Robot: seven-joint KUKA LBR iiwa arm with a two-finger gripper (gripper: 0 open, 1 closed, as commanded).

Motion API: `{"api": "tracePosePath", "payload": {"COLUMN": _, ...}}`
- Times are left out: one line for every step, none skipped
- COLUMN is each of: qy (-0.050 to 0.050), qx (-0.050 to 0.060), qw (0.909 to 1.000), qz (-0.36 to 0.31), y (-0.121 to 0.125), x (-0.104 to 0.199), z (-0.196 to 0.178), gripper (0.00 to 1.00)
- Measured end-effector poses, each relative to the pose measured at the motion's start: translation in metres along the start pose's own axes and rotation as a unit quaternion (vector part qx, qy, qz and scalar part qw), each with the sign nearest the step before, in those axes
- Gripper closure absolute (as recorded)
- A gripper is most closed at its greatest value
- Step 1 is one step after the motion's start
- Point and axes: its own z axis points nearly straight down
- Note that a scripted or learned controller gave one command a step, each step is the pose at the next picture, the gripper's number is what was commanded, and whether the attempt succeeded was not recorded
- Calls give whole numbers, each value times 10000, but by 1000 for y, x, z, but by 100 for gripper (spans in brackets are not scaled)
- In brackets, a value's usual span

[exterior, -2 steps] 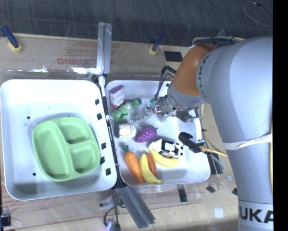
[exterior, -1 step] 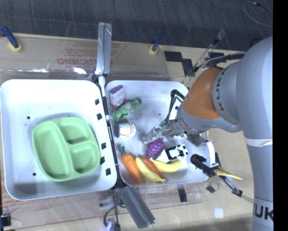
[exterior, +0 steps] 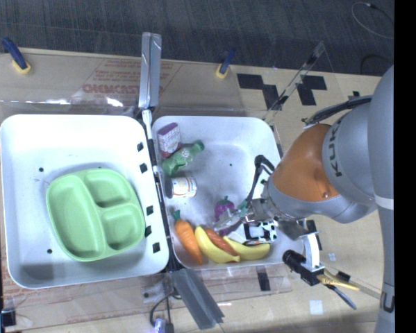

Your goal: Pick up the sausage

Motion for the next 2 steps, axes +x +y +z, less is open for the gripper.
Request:
{"api": "tracePosePath", "payload": {"qy": 1, "qx": -1, "qw": 10000, "qz": 1, "y": 0, "x": 0, "z": 0, "gripper": 0}}
{"api": "tracePosePath", "payload": {"qy": 8, "qx": 11, "qw": 9995, "qz": -309, "y": 5, "x": 48, "z": 1, "gripper": 0}}
